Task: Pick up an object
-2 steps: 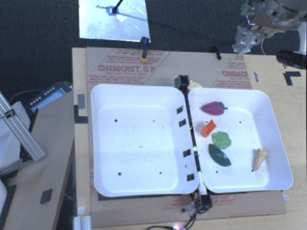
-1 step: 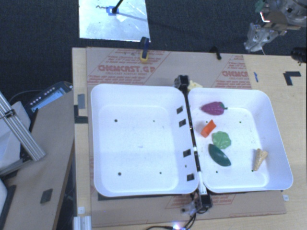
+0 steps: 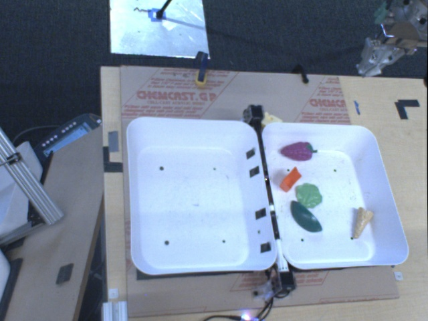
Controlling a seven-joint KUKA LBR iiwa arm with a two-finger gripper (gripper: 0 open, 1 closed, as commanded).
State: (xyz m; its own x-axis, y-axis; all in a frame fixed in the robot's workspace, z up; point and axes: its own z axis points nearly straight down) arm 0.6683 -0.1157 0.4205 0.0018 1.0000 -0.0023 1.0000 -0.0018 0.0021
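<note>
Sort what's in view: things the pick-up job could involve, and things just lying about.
Job:
purple piece
orange piece
light green piece
dark green piece
tan cone
right bin
gripper

Lying about:
left bin
foil sheet
yellow clip

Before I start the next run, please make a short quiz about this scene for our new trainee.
1. True or false: the purple object lies in the left bin.
2. Which object lies closest to the hinge between the two bins?
A. the cone-shaped object
B. the orange piece
C. the light green object
3. Fill in: the tool is seen at the top right, beyond the far edge of the ______ bin.

Key
1. False: it lies in the right bin, near its far side.
2. B
3. right
</note>
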